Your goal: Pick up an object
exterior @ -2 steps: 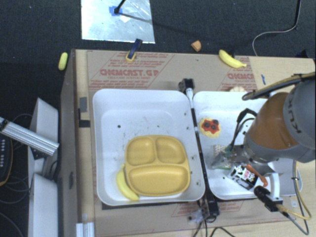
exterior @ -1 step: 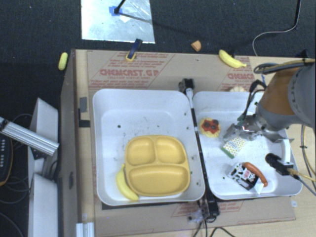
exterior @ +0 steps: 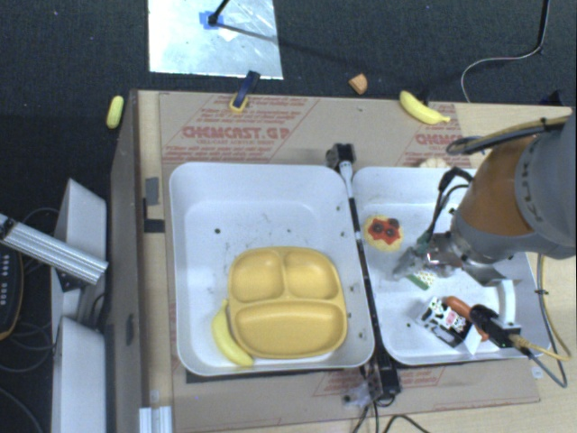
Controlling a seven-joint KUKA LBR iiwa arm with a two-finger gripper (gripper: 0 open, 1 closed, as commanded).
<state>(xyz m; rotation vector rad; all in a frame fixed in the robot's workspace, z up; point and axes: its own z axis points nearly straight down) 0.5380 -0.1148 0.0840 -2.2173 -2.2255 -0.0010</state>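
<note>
We see small black-and-white block point(exterior: 441, 318) near front of right white bin point(exterior: 397, 341). Grey two-finger gripper point(exterior: 416, 265) hovers just behind it, over small green-white piece point(exterior: 422, 280); grip state we cannot tell. Yellow-red round toy point(exterior: 385, 232) beyond.

Look to the right edge of the frame and you see the arm point(exterior: 532, 201), a thick rounded body in matte grey. Just left of that grey shell you find a broad orange band point(exterior: 491, 192), its surface smooth and slightly glossy. Below the band the wrist narrows into a grey collar with a paler metallic sheen. You can trace thin dark cables point(exterior: 444, 207) looping along the left side of the band and running down toward the wrist. A light-coloured strip crosses the top of the arm near the upper right of the frame. At the wrist's lower left sits the gripper point(exterior: 416, 262), small, silvery and blurred.
</note>
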